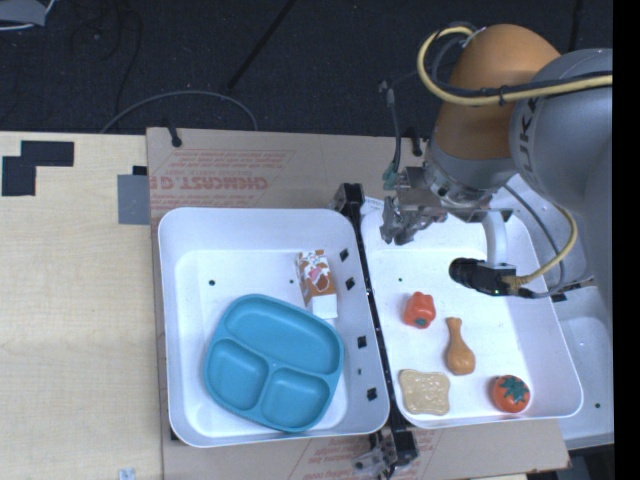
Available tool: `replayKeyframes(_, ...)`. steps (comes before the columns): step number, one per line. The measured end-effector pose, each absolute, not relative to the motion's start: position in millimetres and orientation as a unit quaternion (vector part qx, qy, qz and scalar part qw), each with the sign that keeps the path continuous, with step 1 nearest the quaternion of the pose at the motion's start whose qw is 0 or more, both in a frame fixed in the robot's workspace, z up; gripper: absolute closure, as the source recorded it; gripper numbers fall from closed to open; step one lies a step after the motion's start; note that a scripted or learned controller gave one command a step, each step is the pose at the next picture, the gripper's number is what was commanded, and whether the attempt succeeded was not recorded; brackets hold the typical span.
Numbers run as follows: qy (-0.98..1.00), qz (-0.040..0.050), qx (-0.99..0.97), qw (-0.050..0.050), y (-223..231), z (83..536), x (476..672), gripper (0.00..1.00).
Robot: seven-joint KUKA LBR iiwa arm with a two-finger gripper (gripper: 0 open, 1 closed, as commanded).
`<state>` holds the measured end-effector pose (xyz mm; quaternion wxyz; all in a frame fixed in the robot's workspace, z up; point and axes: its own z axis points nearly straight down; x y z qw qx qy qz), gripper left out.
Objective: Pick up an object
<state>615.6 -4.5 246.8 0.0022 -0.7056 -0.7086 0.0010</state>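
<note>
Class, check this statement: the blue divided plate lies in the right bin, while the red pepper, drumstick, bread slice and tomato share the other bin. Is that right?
Not quite. The camera view shows the blue divided plate in the left bin. The red pepper, drumstick, bread slice and tomato do share the other bin, the right bin.

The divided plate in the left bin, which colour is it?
The divided plate is light blue, in the camera view.

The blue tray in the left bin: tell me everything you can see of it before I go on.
The blue tray is a rounded, plastic-looking plate with three compartments, one large and two smaller. It lies flat and slightly turned on the floor of the left bin, toward the near side. Nothing lies in it. A small snack packet lies at its far right edge.
</note>
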Motion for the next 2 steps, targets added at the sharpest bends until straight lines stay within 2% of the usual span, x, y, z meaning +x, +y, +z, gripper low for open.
replayKeyframes(2,-0.709,0.001,-0.706,0.001,101.3,247.7,607.6,1.0)
